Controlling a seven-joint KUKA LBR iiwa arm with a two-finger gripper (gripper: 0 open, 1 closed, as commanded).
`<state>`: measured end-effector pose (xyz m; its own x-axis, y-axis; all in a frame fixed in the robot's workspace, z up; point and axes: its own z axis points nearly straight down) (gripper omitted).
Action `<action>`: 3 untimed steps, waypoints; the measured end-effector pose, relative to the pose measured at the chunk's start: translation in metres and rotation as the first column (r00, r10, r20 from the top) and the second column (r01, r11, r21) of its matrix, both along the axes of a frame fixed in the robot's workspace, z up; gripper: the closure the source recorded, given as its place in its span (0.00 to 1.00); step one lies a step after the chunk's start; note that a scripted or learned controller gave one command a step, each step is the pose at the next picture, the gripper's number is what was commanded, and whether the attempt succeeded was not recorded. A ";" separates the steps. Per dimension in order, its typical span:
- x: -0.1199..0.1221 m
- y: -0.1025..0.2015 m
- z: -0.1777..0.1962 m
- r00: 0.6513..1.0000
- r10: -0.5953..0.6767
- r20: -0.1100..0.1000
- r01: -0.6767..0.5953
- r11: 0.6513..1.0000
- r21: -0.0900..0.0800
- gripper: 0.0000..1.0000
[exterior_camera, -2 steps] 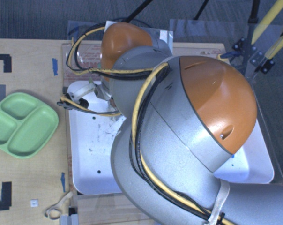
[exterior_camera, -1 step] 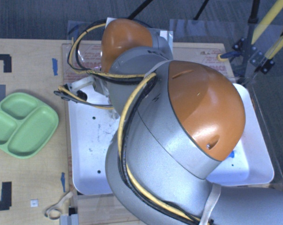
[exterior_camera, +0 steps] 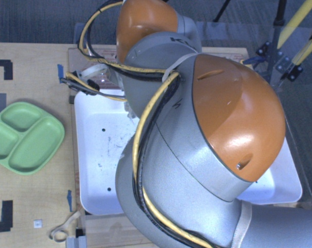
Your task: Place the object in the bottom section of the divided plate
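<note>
A light green divided plate (exterior_camera: 27,137) lies on the wooden bench at the left, outside the bins. It has two small sections on its far and left sides and one long section on its near right side, all bare. My grey and orange arm (exterior_camera: 207,138) fills the middle and covers most of both bins. Its wrist end with black and yellow cables (exterior_camera: 86,81) sits over the far left corner of the left bin. A pale, glossy shape (exterior_camera: 102,76) shows there, too hidden to name.
The left bin's white floor (exterior_camera: 102,154) shows a few dark specks. Black corner marks (exterior_camera: 3,68) and blue tape tabs (exterior_camera: 60,71) sit on the bench. A beige looped strap (exterior_camera: 63,231) lies near the front edge.
</note>
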<state>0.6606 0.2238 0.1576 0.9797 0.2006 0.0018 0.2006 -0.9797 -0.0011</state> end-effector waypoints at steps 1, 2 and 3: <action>0.000 0.000 0.000 1.000 0.000 0.000 0.000 1.000 0.000 0.00; 0.000 0.000 0.000 1.000 0.000 0.000 0.000 1.000 0.000 0.00; 0.000 0.000 0.000 1.000 0.000 0.000 0.000 1.000 0.000 0.00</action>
